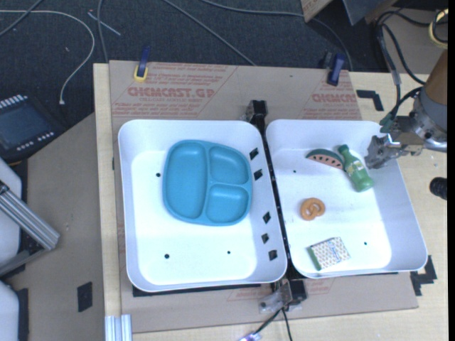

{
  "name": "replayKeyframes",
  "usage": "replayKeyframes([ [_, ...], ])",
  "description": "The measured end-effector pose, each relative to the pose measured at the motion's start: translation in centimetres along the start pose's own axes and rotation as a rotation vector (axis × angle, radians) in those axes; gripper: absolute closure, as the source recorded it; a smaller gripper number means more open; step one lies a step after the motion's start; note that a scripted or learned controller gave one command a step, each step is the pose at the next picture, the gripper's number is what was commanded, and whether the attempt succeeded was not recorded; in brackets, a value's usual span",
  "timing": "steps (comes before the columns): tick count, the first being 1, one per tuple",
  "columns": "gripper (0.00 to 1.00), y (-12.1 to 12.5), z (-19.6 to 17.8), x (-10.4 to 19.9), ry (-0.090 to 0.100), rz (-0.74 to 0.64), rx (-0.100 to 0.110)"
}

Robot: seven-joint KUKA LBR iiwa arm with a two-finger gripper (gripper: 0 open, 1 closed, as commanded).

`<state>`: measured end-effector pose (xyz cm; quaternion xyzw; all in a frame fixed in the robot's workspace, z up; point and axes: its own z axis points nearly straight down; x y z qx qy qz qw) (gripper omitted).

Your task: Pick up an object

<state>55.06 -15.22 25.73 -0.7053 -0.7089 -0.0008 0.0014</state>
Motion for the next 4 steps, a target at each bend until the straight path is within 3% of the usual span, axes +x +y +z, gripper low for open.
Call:
replayKeyframes([
  [4,1.00,1.8,3.0,22.0,0.000,-0.001,0.004],
])
